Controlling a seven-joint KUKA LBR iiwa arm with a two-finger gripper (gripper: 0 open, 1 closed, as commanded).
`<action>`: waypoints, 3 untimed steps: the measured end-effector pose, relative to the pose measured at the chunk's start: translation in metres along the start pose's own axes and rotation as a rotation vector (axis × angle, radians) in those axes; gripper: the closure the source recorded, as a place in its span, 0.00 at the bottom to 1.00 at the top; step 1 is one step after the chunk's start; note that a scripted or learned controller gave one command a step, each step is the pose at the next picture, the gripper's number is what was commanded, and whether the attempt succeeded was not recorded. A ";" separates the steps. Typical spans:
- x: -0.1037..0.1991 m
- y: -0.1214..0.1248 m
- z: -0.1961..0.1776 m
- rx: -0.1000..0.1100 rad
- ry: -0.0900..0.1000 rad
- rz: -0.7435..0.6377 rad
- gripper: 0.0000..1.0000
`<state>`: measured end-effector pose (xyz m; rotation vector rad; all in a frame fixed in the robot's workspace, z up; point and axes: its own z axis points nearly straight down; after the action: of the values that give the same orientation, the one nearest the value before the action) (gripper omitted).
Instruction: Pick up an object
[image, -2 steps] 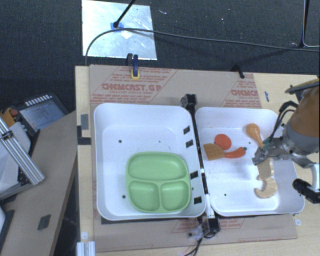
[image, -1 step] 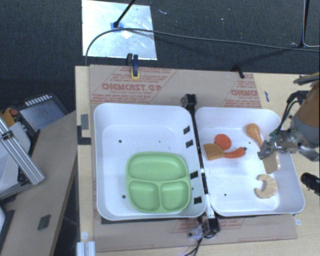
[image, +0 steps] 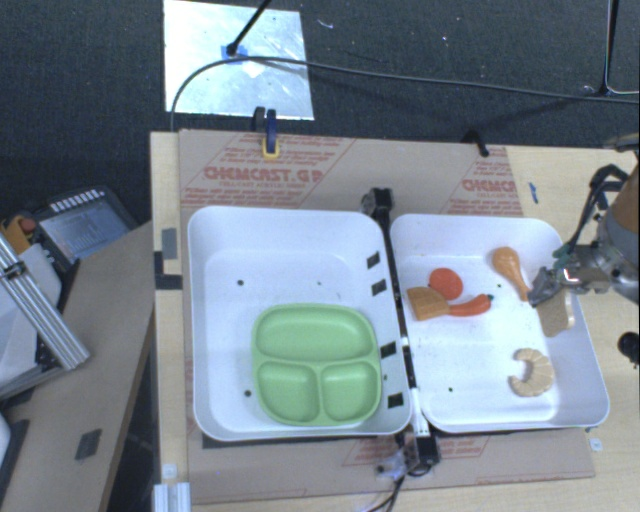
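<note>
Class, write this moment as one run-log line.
gripper: over right white bin's right edge | holding: nothing seen | nearest: tan pear-shaped toy | green divided plate: left bin

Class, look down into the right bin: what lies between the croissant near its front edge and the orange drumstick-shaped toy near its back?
In the camera view, a tan block lies between the croissant and the drumstick-shaped toy, toward the right wall, just under the gripper.

"CHEMCAST GP" on brown sheet
</note>
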<state>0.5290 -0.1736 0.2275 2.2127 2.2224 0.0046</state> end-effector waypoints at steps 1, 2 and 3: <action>0.061 0.009 -0.003 0.003 0.003 -0.006 1.00; 0.109 0.019 0.006 0.004 0.003 -0.005 1.00; 0.163 0.042 0.011 0.003 0.003 -0.005 1.00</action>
<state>0.5702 -0.0106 0.2162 2.2100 2.2315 0.0047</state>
